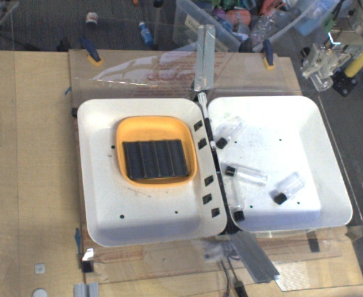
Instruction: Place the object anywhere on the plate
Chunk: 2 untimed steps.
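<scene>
**While the vials lie apart, the plate sits one bin over**

Three clear, black-capped vials (246,174) lie scattered in the right bin (305,116). The orange plate (127,132) in the left bin (98,184) bears a dark ridged block (157,158). The claw's grip: cannot tell.

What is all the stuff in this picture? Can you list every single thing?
white bins: two, white, side by side on the bench
plate: one, orange-yellow, in the left bin
ridged block: one, black, lying on the plate
clear tubes with black caps: about four, see-through, in the right bin; one near the top by the divider, one in the middle, one lower right, one along the lower divider edge
storage tub: one, clear, full of colourful things, behind the bench
clamps: two, blue and orange, on the bench's far edge
bench: one, light wood, under both bins
robot hardware: metal parts at the upper right, too unclear to say more
</scene>
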Tool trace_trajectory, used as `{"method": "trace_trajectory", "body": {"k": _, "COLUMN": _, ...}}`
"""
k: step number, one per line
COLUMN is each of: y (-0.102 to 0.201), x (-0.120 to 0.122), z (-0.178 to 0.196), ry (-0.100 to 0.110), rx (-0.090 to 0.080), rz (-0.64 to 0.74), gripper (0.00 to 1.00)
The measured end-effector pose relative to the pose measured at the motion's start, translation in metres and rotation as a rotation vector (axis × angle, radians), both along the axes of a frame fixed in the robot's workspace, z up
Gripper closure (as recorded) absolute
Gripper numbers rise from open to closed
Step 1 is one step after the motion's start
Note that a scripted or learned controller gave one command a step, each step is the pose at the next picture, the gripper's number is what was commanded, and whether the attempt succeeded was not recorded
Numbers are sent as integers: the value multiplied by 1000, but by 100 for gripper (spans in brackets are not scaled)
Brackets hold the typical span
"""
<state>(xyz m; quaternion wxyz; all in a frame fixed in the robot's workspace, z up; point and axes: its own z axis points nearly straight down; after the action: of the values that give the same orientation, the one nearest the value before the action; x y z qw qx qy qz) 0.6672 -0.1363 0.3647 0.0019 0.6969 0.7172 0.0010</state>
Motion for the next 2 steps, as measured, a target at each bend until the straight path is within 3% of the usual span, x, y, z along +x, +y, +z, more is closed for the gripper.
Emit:
{"method": "trace_trajectory", "body": {"k": 1, "y": -46, "x": 0, "z": 61, "ry": -4, "rx": -4, "rz": 264, "gripper": 100}}
{"method": "trace_trajectory", "body": {"k": 2, "y": -88, "x": 0, "z": 73, "ry": -4, "rx": -6, "rz": 551, "gripper": 100}}
